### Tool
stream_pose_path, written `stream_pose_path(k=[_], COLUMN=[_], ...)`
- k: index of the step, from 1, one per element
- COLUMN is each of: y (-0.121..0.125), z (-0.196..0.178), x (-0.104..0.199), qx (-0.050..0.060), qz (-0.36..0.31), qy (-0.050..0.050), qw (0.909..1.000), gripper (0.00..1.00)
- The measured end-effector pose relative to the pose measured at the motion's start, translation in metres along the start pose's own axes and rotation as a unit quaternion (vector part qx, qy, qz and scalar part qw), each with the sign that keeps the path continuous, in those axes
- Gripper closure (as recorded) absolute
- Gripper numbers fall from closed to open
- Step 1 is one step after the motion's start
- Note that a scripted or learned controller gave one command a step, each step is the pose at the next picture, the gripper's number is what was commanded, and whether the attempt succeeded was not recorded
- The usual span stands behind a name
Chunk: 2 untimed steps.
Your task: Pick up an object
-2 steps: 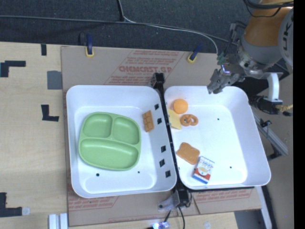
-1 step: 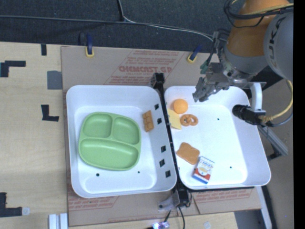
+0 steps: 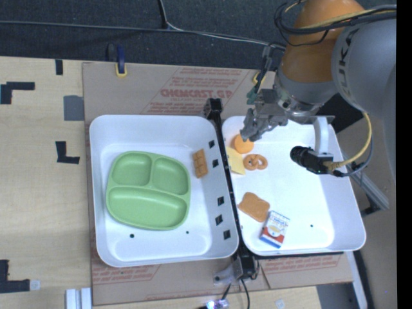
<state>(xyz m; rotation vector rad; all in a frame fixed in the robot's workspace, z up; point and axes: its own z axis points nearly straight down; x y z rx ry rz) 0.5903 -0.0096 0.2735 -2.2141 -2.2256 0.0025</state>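
right now the end effector (image 3: 248, 134) hangs low over the back left corner of the right bin (image 3: 335, 230), its dark tip just above or touching an orange round piece (image 3: 243, 145); whether it is open or closed on anything cannot be told from this slanted view, and nothing is clearly held. that orange piece looks like the likely target. it sits beside a pretzel (image 3: 255, 162) and partly over a yellow slice (image 3: 236, 164), all crowded near the divider between the bins. further forward in the same bin lie a toast piece (image 3: 253, 206) and a small carton (image 3: 274, 229), well apart from the cluster. what could go wrong: the orange piece is close to the bin wall, so one side of the grasp may catch the rim or the slice and only nudge the piece; it also looks rounded, so it may squirt out sideways, or the pretzel may be dragged along. the left bin (image 3: 100, 134) holds a green tray (image 3: 148, 190) and a small brown block (image 3: 200, 163) by its right wall. both bins rest on cardboard (image 3: 187, 89) over a pale bench (image 3: 38, 192) marked with dark tape, and behind it runs dark carpet with a cable (image 3: 167, 24).
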Motion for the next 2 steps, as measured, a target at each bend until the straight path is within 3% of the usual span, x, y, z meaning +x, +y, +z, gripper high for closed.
stream_pose_path(k=[2], y=[-0.025], z=[0.023], x=[0.104], qx=[0.000], qz=[-0.001], qy=[0.000], qw=[1.0000], gripper=[1.00])
